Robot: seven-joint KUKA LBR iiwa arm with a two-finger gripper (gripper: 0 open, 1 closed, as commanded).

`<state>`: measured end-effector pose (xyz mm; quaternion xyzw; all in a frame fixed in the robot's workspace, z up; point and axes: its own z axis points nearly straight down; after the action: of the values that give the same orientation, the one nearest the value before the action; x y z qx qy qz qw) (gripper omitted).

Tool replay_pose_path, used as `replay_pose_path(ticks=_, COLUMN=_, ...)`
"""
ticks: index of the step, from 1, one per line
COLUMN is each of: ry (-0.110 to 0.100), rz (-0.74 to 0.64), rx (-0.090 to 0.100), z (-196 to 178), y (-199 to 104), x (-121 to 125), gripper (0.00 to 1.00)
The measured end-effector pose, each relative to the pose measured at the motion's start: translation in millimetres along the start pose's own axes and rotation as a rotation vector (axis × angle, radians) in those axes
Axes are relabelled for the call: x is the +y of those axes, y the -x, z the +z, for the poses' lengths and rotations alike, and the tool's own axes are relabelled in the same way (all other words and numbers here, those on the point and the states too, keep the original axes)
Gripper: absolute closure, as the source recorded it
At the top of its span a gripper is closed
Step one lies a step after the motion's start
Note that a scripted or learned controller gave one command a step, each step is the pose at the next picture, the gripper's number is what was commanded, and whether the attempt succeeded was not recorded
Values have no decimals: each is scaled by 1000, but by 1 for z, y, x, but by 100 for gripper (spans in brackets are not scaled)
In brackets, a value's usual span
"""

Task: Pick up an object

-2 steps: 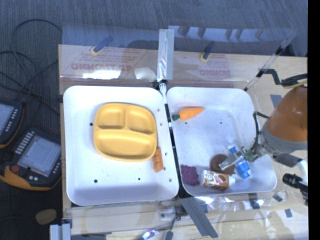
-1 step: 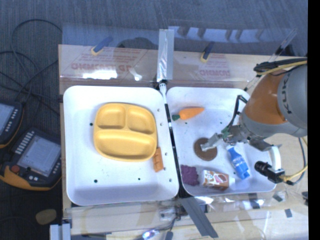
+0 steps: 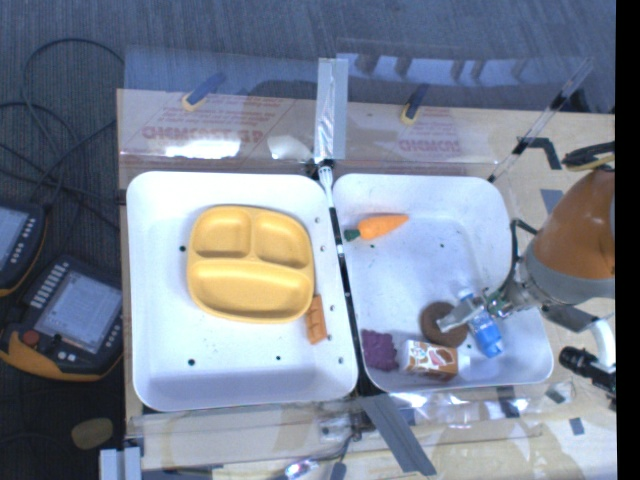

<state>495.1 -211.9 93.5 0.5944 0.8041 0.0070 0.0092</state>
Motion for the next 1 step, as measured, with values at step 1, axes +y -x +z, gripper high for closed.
replay_pose_path(ticks=1, ry=-3, rz=2, rx=-5, z=-8, y=2, x=-1, gripper=100)
